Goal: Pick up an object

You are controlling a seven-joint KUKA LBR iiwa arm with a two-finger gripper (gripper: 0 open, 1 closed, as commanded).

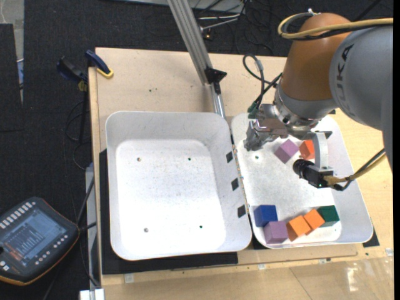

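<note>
The arm (350, 55) runs off the frame at three o'clock; its wrist hides part of the right bin (350, 186) and perhaps the orange block (306, 149).

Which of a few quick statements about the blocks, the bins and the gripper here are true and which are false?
1. The blue block lies in the right bin. True.
2. The left bin holds the green block. False: that block is in the right bin, near its front edge.
3. A purple block lies close beside the gripper. True.
4. The gripper hangs over the left bin. False: it is over the right bin's far end.
5. An orange block sits between a purple block and the green block. True.
</note>
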